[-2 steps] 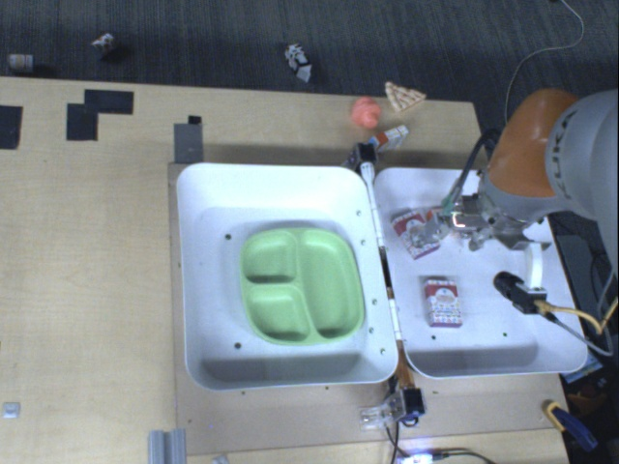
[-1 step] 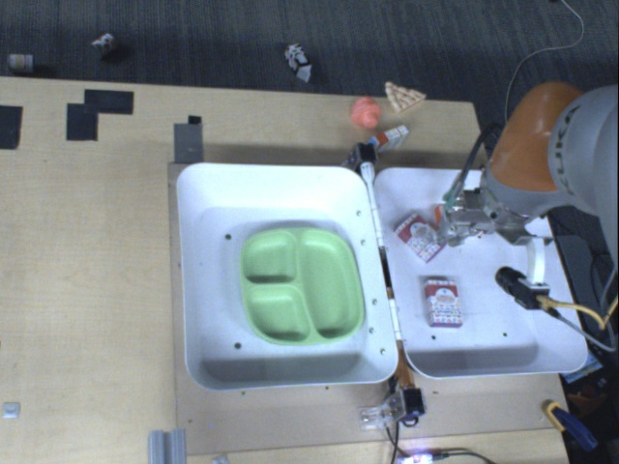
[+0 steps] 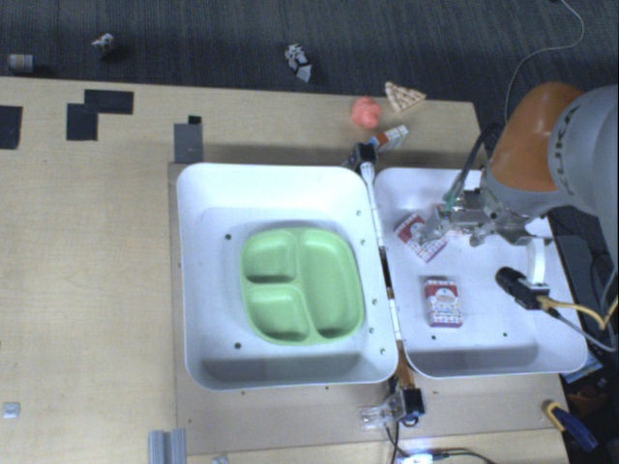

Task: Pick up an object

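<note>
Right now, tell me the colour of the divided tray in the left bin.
Light green; the divided tray shows clearly in the camera view.

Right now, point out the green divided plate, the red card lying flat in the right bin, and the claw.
green divided plate (image 3: 302, 285), camera view, on the ridge between its compartments.
red card (image 3: 442, 302), camera view, middle of its face.
claw (image 3: 455, 222), camera view, between its fingertips above the right bin (image 3: 542, 341).
</note>
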`<state>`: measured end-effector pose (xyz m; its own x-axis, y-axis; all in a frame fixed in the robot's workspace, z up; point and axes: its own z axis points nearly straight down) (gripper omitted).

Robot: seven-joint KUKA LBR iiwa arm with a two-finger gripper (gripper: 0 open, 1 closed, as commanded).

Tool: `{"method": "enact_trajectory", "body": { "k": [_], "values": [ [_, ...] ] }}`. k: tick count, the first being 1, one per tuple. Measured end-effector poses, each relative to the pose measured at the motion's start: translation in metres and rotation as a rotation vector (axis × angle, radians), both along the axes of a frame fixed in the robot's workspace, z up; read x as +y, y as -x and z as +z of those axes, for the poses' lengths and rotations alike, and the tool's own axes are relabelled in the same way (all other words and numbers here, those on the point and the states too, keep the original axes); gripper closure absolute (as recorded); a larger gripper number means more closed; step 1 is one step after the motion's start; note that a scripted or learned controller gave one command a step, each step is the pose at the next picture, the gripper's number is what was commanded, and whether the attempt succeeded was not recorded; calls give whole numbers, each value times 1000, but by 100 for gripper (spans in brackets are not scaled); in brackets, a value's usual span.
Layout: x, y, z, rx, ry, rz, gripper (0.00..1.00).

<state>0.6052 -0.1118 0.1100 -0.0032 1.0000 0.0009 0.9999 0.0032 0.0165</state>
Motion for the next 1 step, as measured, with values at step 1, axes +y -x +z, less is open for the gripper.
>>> {"method": "enact_trajectory", "body": {
  "k": [1],
  "values": [
    [13,53,-23,9,2,-2,0]
  ]
}}
